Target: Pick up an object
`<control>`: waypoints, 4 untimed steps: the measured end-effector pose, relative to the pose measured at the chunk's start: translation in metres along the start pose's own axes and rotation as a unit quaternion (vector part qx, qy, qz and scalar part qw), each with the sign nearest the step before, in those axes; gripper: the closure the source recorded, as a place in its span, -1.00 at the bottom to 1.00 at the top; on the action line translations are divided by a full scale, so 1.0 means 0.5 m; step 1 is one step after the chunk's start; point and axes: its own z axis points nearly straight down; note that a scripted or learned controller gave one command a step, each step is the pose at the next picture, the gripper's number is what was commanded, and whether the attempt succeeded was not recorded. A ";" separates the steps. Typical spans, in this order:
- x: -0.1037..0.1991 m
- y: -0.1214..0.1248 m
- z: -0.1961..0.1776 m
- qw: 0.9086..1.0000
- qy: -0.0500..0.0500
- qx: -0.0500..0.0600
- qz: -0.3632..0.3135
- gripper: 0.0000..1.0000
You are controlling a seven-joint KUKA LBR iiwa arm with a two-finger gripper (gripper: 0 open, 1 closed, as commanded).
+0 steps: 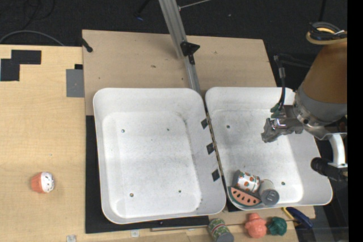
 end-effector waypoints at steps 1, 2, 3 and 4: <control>0.090 -0.014 -0.015 1.000 0.000 0.001 0.000 1.00; 0.182 -0.012 0.000 1.000 0.000 0.001 0.000 1.00; 0.303 -0.019 -0.017 1.000 0.000 0.000 0.000 1.00; 0.408 -0.038 -0.034 1.000 -0.001 0.000 -0.001 1.00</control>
